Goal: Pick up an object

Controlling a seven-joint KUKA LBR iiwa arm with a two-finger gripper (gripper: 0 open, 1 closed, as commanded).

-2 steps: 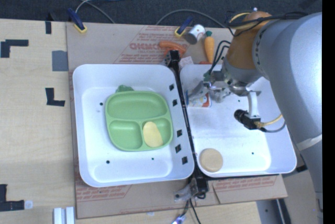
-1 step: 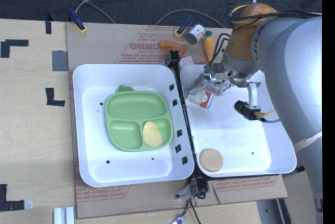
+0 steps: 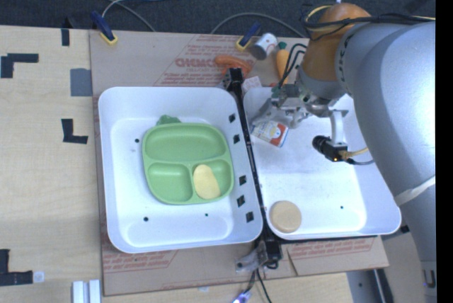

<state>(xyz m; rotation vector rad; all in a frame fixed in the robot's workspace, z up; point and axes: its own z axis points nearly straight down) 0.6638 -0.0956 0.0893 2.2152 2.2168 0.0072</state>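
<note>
My gripper hangs low over the upper left part of the right bin, with the grey arm and its orange band behind it. Right under and in front of the gripper lies a small white and red packet, tilted on the bin floor. I cannot see whether the gripper touches the packet. A round tan disc lies near the right bin's front left corner. In the left bin sits a green divided plate with a yellow oval piece in its lower right compartment.
A small green item peeks out behind the plate. Beyond the bins, on the cardboard, lie an orange item, a white bottle and two blue clamps. The black-clipped wall between the bins runs close to the gripper's left.
</note>
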